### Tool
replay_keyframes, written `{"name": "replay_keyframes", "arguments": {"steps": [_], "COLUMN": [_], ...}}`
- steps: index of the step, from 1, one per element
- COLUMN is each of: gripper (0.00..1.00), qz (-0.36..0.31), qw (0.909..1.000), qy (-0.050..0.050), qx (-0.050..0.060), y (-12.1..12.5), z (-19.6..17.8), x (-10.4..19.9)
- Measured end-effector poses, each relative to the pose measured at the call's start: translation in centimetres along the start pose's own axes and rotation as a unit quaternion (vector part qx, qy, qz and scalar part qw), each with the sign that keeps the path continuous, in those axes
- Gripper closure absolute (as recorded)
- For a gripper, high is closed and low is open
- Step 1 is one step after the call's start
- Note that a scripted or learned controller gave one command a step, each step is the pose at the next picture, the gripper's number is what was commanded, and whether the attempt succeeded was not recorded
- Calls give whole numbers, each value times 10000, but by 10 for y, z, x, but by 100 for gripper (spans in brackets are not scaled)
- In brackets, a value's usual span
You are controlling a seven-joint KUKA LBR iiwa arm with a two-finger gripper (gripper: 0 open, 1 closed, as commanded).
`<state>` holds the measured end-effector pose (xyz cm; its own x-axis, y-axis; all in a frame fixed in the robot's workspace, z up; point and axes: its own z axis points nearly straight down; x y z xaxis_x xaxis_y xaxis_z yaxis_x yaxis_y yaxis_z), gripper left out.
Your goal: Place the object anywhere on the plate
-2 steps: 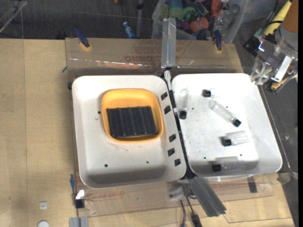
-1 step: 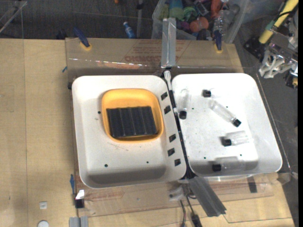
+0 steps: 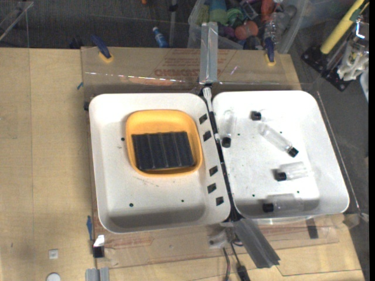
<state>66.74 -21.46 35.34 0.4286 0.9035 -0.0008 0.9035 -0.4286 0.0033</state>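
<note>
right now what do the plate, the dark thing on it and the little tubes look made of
Plate: orange, probably plastic, smooth with a soft sheen along its rim.
Dark slab: matte black and ribbed, maybe rubber or plastic; hard to say.
Tubes: clear plastic or glass with black caps, since the white bin shows through them.

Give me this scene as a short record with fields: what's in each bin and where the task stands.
left bin: holds an orange plate with a dark ribbed block lying on it
right bin: several clear vials with black caps, scattered and apart
longest vial: lies at a slant near the middle of the right bin
vial by divider: at the right bin's left edge
near-edge vial: at the right bin's front wall
task state: the block is on the plate; the vials are all off it
</note>
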Motion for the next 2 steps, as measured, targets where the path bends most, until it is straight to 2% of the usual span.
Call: {"name": "replay_keyframes", "arguments": {"steps": [1,2], "gripper": [100,100], "qz": [-393,-1032], "qw": [9992,9947], "qy": [0,4], "qx": [26,29], "y": [-1,-3], "z": [6,11], "x": [2,7]}}
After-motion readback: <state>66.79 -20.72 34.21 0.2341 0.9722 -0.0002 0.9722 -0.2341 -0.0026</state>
